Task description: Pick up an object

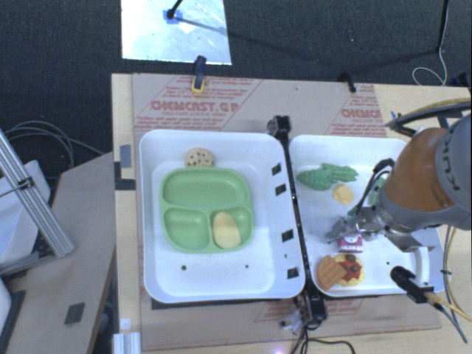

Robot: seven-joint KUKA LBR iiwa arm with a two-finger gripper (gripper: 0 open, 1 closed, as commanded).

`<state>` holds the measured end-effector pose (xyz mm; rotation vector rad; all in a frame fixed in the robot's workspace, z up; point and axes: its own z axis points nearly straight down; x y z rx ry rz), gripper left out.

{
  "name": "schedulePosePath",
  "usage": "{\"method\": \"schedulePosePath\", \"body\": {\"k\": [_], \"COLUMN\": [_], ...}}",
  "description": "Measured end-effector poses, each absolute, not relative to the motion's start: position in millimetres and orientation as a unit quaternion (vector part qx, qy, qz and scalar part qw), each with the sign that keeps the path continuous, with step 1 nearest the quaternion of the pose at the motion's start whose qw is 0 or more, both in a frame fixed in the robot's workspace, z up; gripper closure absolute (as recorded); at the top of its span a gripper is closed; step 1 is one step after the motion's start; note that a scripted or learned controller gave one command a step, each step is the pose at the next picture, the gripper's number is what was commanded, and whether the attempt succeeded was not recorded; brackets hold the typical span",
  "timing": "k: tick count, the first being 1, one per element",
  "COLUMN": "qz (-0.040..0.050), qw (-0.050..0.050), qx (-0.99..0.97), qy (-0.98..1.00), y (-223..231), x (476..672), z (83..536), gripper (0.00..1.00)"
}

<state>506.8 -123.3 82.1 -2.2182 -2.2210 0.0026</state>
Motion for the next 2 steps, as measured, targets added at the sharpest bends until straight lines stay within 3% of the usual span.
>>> {"method": "schedulePosePath", "body": {"k": [1,2], "qz": [-0.0008,-0.0052], "qw": [-0.001,-0.004], "qx": [-0.707,-0.702], "qy": [-0.708,-0.712], "y": [-123.4,-49.6], "x": [507.7,553.3], "z": [97.9,190.2], "gripper": [1.0,1.0]}}
